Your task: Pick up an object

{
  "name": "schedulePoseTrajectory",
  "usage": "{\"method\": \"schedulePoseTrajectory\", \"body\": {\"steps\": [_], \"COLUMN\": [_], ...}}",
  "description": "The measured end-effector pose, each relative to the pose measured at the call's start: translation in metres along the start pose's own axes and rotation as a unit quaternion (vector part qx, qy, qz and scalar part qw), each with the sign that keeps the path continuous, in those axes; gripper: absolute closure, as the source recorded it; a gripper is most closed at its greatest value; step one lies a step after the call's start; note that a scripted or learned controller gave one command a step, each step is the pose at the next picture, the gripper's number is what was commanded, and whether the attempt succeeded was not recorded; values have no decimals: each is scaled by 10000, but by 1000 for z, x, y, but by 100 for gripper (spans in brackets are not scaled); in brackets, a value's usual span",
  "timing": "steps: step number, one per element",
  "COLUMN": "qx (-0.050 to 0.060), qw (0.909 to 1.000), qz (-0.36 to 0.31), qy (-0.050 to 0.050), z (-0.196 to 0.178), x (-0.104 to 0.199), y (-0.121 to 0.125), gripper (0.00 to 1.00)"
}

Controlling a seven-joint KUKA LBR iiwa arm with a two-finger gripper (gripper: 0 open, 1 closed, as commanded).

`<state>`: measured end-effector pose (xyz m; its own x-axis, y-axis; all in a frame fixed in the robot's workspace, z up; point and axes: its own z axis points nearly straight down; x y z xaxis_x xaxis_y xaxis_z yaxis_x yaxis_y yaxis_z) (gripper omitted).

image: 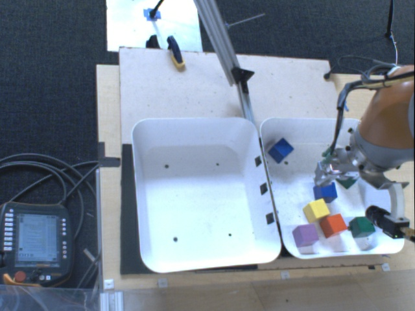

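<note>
Blue cube (325, 192) just beneath the gripper (331, 173), grip state unclear; open floor toward the right bin's (295, 129) far wall.

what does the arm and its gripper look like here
The arm is a rounded body with a broad orange band over a grey section. A dark cable loops along its upper side. The gripper is a small metallic silver piece with green touches, and a black block sits lower on the wrist.
</note>
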<state>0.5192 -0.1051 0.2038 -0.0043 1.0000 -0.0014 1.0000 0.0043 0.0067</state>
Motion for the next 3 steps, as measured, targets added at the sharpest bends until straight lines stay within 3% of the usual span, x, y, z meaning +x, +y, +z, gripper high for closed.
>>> {"method": "schedulePoseTrajectory", "body": {"steps": [1,2,3], "qx": [-15,6,29], "qw": [10000,10000,10000], "qz": [-3,-2,-26], "qy": [-3,1,16], "z": [-65,-95,-74], "x": [-1,-1,48], "y": [1,3,6], "gripper": [100,100,100]}}
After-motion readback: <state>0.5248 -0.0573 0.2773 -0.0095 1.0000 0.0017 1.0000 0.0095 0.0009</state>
